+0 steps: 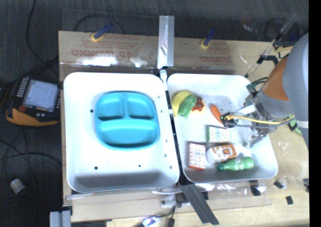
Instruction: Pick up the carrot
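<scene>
Carrot (214, 112): small, orange, lying at a slant on the floor of the right bin (226, 87). It sits view-left of the pincer (254, 137) and a little farther up the frame, apart from it and not held.

Pincer: low over the right bin near its right wall, on the grey arm (301, 78) that comes in from view-right. Open or closed: cannot tell from this angle. Nothing seen in its grip.

View-left of pincer, close: green-and-white card (216, 133), flat, just below the carrot.

Below-left of pincer: green bottle (235, 164) on its side, with an orange-and-white carton (221, 152) just above it and a red-and-white packet (196, 155) beside that.

Farther view-left, past the carrot: yellow fruit (178, 98) and green vegetable (187, 105), touching, near the divider.

Well beyond, in the left bin (80, 171): blue divided plate (126, 120).
</scene>
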`<control>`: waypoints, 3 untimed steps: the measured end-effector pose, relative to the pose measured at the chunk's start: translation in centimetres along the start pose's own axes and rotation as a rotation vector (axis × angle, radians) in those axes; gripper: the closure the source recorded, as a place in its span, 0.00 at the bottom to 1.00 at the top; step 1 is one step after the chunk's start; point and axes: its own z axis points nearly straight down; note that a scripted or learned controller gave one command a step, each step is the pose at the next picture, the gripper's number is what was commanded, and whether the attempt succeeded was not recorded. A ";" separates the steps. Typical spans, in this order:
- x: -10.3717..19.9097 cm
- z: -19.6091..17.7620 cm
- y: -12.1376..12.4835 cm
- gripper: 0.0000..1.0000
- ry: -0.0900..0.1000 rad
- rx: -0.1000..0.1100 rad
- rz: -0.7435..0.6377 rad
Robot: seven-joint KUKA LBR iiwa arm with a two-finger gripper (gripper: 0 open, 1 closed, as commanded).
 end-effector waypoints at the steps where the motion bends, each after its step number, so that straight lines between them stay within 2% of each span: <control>1: -4.9 -8.8 -0.3 0.00 -0.016 -0.011 0.042; 2: -7.0 -25.0 -1.1 0.00 -0.015 -0.015 0.053; 3: -4.5 -20.5 -11.0 0.00 -0.017 -0.011 0.049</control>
